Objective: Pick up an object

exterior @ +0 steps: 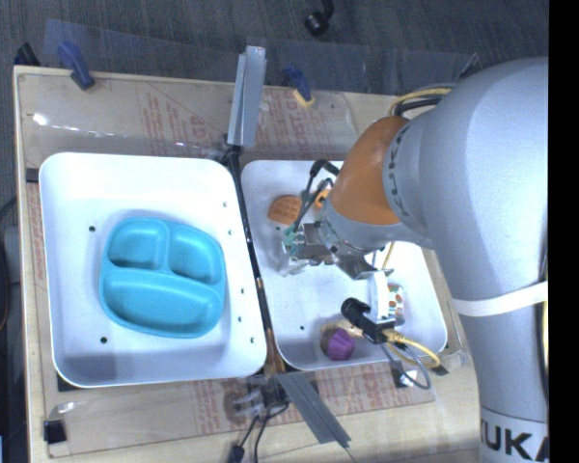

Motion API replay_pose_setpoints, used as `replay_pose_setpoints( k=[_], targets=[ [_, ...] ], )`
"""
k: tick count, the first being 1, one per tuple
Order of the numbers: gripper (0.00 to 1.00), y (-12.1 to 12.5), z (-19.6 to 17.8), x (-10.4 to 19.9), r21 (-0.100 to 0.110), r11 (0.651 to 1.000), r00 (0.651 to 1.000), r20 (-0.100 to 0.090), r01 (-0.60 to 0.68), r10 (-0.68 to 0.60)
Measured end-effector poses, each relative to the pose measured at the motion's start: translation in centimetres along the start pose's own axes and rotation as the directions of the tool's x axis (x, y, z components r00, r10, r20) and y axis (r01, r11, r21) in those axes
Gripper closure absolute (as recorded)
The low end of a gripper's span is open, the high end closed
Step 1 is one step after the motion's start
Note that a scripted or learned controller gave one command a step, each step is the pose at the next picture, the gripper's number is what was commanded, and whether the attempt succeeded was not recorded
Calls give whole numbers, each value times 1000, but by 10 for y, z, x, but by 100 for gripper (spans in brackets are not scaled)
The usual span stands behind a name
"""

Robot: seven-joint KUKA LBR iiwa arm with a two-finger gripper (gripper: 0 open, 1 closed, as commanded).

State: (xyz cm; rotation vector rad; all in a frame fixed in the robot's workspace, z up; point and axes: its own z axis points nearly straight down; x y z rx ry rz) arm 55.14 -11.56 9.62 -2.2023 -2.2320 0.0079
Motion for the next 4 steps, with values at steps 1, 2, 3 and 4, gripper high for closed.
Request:
replay_pose_setpoints(
  k=[1, 2, 3, 4],
  targets=[
    [100, -47, 7, -47, -4, 1000, 1000, -2, -7, 7],
    [100, -68, 7, -94, -7, 1000, 1000, -3, -6, 6],
    [0, -68, 7, -93, -7, 1000, 1000, -3, -6, 6],
    [100, -66, -2, -93, -6, 1000, 1000, -4, -1, 1]
  ],
)
